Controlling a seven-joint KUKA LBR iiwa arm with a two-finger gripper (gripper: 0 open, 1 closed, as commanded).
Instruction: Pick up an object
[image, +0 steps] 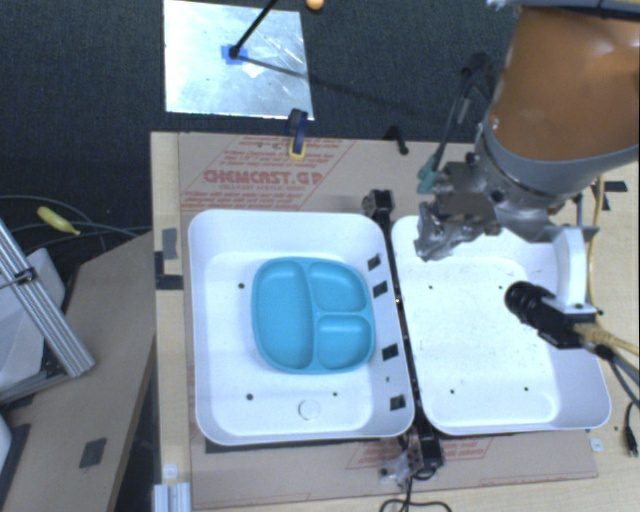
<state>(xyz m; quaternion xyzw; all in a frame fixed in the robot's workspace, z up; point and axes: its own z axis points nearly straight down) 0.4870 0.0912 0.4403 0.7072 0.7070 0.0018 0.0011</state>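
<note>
A light blue divided plate (310, 313) lies flat in the middle of the left bin (215, 330). A small pale round item (308, 408) rests near that bin's front wall. My gripper (436, 240) hangs over the far left corner of the right bin (480, 400), below the grey wrist and the big orange band (570, 70). It is well to the right of the plate and apart from it. Nothing shows in the gripper.
A black cylindrical piece (540, 310) with a cable juts over the right bin's right side. Black clips (390, 350) line the divider between the bins. Cardboard (265, 175) lies under both bins, and a shiny sheet (235, 60) sits at the back.
</note>
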